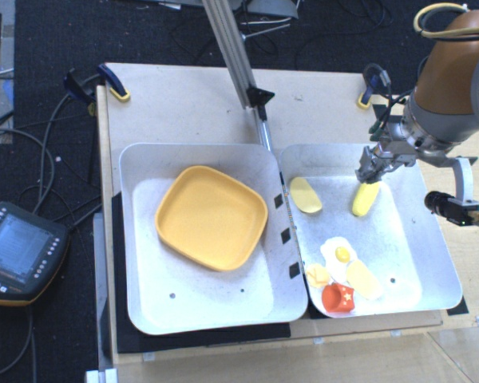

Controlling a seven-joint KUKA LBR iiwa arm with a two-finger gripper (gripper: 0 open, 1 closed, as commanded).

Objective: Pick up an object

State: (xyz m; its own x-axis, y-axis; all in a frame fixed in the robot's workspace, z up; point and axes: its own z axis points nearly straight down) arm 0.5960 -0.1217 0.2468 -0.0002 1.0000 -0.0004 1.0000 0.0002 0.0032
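My gripper (372,171) hangs over the far part of the right bin (415,238), directly above the top end of a yellow banana-like piece (365,200) that lies on the bin floor. A pale yellow oval piece (306,195) lies to its left near the bin's inner wall. Near the front edge sit a fried egg (339,254), a pale yellow wedge (363,278), a small cheese-like piece (318,275) and a red strawberry-like piece (337,297). Whether the fingers touch the banana piece is hidden by the wrist.
The left bin (144,294) holds a large yellow square plate (211,216). A metal pole (231,42) slants over the divider between the bins. A teach pendant (16,250) lies off the bench at left. Clamps (112,82) grip the bench's far corners.
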